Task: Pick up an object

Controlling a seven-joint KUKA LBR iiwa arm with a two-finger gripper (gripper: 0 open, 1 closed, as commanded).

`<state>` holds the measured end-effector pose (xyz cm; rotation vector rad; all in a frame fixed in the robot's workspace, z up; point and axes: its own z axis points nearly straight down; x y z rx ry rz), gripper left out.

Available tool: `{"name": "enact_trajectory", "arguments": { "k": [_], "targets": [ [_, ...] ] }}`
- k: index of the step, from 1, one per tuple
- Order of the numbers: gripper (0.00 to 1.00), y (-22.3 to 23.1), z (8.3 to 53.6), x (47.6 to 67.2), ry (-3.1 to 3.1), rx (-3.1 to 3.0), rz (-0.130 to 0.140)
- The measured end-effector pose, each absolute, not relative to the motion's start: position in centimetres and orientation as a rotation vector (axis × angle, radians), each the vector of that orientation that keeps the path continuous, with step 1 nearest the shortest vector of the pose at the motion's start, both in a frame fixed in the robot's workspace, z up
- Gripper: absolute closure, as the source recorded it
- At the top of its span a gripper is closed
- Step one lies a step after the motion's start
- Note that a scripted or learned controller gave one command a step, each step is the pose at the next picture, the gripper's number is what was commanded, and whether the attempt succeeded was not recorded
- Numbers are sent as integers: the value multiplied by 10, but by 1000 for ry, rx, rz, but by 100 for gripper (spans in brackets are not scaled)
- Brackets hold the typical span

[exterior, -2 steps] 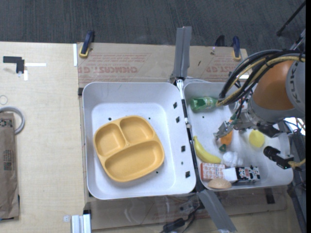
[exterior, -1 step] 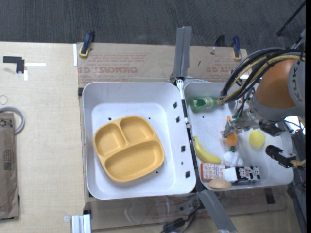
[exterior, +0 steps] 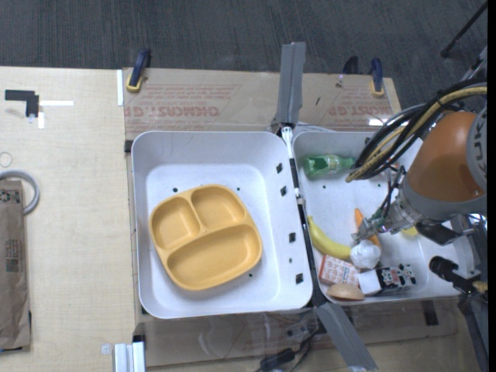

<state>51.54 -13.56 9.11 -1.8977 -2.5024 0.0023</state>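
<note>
A divided plate (exterior: 205,237) lies in the left bin (exterior: 147,208). The right bin (exterior: 341,142) holds a bottle (exterior: 329,164) at top, a banana (exterior: 327,241) below it.

A robotics lab or test bench: two white bins (exterior: 209,149) sit on cardboard sheeting (exterior: 201,99) held by blue clamps (exterior: 139,68) just behind them; a pale wooden bench (exterior: 62,208) lies left of the bins; dark carpet (exterior: 232,14) beyond
</note>
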Motion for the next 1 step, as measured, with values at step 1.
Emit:
{"name": "enact_trajectory", "arguments": {
  "k": [1],
  "targets": [
    [100,-80,191,603,-2386,-2045,3]
  ]
}}
